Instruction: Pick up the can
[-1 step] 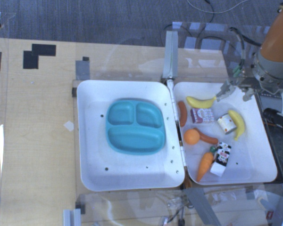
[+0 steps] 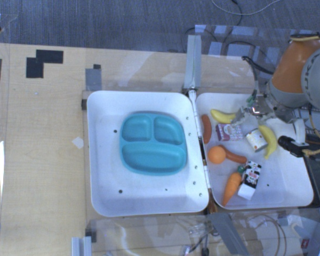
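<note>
trouble could come because the can (image 2: 255, 139) lies tipped over and touches a banana (image 2: 269, 140), so it may roll or get pushed away. it is small, white and round, near the back right of the right bin (image 2: 288, 199), just under the gripper (image 2: 252, 112).

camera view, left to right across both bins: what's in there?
Blue divided plate → sausage → orange → carrot → small carton → can → banana.
</note>
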### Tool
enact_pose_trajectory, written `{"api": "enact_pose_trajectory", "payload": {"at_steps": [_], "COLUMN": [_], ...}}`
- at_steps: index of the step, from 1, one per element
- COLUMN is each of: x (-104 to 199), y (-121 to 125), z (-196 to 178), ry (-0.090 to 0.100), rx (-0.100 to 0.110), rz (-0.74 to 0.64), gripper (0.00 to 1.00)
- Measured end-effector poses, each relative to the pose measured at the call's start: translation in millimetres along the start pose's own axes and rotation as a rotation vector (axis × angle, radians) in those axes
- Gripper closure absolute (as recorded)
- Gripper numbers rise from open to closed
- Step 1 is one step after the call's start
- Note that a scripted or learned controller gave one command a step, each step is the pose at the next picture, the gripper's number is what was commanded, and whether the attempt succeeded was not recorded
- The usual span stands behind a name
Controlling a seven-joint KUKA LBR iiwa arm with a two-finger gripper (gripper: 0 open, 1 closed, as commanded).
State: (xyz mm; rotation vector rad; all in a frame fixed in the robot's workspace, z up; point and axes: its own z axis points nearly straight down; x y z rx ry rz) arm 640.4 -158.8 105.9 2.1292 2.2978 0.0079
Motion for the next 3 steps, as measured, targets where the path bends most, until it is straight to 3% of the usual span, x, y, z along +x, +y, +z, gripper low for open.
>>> {"api": "enact_pose_trajectory", "payload": {"at_steps": [1, 2, 3], "x": [0, 1, 17], "y": [-49, -46, -22], "z": [5, -8, -93], "ry": [-0.005, -0.005, 0.001], "rx": [-0.027, -0.033, 0.002], "rz": [0.026, 0.023, 0.095], "gripper": [0.00, 1.00, 1.00]}}
